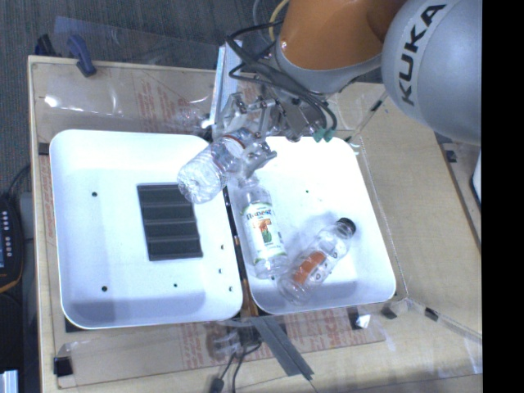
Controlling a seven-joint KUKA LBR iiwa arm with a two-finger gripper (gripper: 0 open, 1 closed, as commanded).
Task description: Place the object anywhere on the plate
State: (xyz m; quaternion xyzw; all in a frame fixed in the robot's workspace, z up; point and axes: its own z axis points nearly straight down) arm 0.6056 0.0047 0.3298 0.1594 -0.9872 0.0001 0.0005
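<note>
Roughly halfway: gripper (240, 147) at upper centre of the frame, pinching the neck of a clear bottle (205, 175) that hangs over the seam between the bins, not yet above the dark plate (169, 221), so still needing a carry left and a drop. Left bin (82, 178) holding just that plate; right bin (360, 219) holding two more bottles (264, 236), lower centre.

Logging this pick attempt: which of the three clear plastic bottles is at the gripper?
The label-less clear plastic bottle straddling the bins' divide, neck at the gripper; the others lie in the right bin.
</note>
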